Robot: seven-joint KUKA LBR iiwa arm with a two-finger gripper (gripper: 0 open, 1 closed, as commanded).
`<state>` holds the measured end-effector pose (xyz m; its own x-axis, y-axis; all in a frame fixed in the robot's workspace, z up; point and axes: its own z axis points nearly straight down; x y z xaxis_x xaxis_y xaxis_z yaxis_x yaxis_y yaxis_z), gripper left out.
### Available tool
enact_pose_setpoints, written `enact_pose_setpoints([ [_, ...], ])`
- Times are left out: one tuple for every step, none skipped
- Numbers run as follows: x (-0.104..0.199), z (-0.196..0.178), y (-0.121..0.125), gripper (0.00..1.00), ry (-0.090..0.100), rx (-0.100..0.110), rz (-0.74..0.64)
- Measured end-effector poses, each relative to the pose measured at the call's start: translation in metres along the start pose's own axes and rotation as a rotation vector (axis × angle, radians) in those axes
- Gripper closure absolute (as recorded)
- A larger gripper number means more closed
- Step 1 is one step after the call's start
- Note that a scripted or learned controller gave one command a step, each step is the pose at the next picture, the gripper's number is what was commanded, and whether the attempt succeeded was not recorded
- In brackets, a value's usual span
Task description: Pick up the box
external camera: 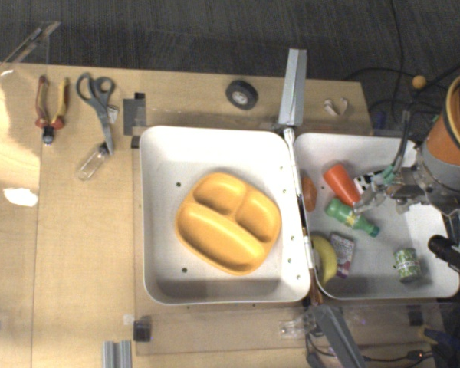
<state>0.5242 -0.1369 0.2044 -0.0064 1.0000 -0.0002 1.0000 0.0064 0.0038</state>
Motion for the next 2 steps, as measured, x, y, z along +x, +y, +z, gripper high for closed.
enact_pose_setpoints([
  [-0.0042, 0.0889, 0.0768, 0.0, -0.009, -0.03, 0.052],
  [-0.0037, 0.0792, 0.0779, 1.0, -0.008, -0.032, 0.051],
])
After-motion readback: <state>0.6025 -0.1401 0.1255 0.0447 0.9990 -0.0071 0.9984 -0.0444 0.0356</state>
